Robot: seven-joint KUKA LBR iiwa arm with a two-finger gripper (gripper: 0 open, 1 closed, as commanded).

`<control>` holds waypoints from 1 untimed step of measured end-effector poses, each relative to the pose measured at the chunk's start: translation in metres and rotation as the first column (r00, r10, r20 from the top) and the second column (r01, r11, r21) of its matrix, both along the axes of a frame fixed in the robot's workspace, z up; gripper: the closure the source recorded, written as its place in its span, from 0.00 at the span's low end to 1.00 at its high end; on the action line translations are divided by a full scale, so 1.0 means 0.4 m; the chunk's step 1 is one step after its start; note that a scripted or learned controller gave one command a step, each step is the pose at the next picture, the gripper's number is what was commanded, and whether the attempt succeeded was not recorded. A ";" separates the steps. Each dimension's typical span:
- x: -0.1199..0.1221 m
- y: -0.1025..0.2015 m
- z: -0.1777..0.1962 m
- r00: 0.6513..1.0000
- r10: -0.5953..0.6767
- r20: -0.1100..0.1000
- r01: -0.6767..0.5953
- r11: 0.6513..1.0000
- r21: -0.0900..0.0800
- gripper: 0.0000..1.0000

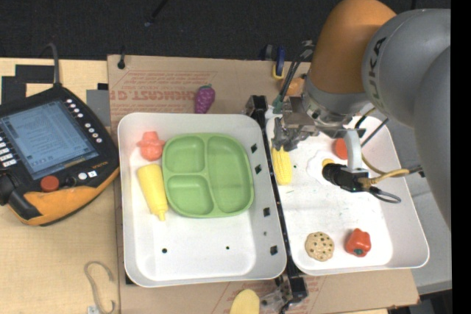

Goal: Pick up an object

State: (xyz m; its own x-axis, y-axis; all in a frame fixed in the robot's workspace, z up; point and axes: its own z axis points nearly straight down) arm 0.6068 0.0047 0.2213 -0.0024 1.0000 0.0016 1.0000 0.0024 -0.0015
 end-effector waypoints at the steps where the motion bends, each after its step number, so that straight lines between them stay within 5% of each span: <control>1: -0.010 0.006 0.026 1.000 -0.003 0.000 0.003 1.000 -0.001 1.00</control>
State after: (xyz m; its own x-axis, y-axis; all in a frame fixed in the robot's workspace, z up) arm 0.6029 0.0070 0.2316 0.0004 1.0000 0.0010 1.0000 -0.0004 -0.0013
